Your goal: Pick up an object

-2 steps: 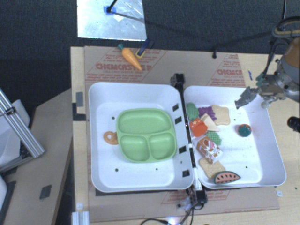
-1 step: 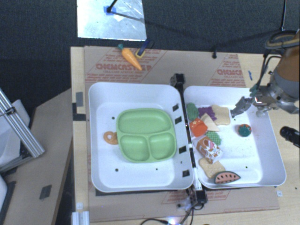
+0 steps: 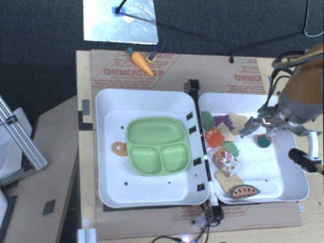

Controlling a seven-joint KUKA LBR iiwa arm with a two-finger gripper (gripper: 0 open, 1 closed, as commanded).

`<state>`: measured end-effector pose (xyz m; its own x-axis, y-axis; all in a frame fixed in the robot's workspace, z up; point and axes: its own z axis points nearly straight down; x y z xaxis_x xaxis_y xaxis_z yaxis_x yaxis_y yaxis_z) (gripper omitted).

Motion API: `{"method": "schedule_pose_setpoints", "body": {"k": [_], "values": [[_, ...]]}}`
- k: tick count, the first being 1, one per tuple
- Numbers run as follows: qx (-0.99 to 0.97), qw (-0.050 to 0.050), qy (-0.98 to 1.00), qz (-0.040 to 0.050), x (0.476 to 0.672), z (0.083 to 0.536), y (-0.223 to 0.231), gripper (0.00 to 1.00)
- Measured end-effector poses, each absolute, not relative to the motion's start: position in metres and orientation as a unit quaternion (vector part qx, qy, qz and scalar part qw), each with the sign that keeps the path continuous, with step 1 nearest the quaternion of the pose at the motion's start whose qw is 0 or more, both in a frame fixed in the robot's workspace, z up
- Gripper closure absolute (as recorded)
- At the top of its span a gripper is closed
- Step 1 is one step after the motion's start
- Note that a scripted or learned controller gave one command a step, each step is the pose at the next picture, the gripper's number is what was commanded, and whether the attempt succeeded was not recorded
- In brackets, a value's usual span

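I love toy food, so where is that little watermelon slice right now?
The watermelon slice lies in the right-hand bin, near its front edge, just in front of the small patterned box.

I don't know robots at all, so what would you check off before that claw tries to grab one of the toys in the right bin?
1. Claw over the right bin: ok.
2. Claw carrying nothing yet: ok, nothing shows between its fingers.
3. A toy close by: ok, the teal ball lies just beside the claw.
4. Ball free of neighbours: ok, it lies apart from the toy pile.
5. Claw height above the bin floor: cannot tell from this slanted view.
6. Green tray out of the way: ok, it lies in the left bin.
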<state>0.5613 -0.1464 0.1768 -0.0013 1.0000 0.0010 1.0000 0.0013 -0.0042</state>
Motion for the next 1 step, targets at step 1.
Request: {"method": "schedule_pose_setpoints", "body": {"k": [1], "values": [[-0.707,0.002,-0.707,0.001,0.5574,0.1141,-0.1444,0.0]]}}
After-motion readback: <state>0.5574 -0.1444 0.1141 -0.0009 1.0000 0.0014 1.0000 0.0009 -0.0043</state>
